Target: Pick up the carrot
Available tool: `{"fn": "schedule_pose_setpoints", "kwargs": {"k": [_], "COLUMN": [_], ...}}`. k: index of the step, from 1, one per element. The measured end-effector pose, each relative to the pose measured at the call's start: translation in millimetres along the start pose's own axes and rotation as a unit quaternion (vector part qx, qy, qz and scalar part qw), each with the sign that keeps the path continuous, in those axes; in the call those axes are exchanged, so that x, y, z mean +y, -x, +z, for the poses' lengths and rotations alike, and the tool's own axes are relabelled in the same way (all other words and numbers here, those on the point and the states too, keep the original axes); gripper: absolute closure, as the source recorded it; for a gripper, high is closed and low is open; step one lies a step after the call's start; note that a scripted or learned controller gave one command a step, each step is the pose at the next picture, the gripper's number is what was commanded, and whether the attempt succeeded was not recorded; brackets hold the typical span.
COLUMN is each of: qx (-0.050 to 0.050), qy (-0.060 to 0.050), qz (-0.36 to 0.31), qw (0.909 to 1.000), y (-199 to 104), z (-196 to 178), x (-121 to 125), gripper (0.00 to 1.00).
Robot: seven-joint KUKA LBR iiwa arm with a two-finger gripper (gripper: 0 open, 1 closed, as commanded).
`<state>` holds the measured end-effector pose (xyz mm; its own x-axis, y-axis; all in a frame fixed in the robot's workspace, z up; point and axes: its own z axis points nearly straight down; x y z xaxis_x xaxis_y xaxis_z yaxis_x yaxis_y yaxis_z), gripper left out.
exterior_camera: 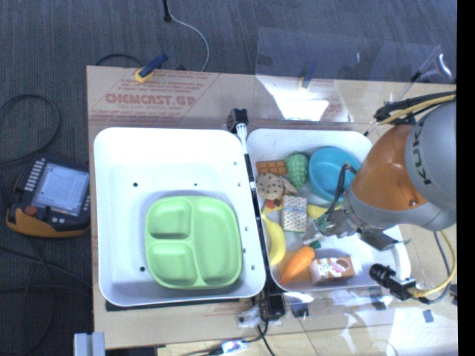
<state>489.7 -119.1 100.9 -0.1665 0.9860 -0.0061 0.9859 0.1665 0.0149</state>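
Two bins: left bin [119, 162] and right bin [297, 136], side by side on the bench [148, 95].
arm: grey iiwa [438, 162] with orange band [386, 180], reaching in from the right, wrist over the right bin's right half.
gripper: [320, 228] low in the right bin, mostly hidden under the wrist; hard to make out, so open or closed — cannot tell.
carrot: [297, 262] orange, lying tilted near the right bin's front wall, just below and a little left of the gripper; looks apart from it, nothing visibly around it.
juice box: [332, 268] small carton touching the carrot's right side, directly below the gripper.
banana: [274, 239] yellow, left of the gripper, along the bin's left wall, just beside the carrot tip.
snack packet: [294, 213] pale, just left of the gripper.
cookie: [272, 188] up-left of the gripper.
waffle: [272, 168] above the cookie.
green toy: [297, 168] knobbly, up-left of the gripper, beside the bowl.
blue bowl: [332, 170] above the gripper, partly under the orange band.
green plate: [194, 241] three-compartment, in the left bin, well left of the gripper.
pendant: [50, 197] on the floor, far left.
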Motion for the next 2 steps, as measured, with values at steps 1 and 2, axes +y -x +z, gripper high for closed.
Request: {"fn": "schedule_pose_setpoints", "kwargs": {"k": [1, 2], "qx": [0.0, 0.003], "qy": [-0.001, -0.004], "qz": [0.0, -0.013], "qw": [1.0, 0.9999], "y": [-0.2, -71.2], "z": [0.7, -86.0], "x": [-0.6, 10.0], "gripper": [0.0, 0.0]}}
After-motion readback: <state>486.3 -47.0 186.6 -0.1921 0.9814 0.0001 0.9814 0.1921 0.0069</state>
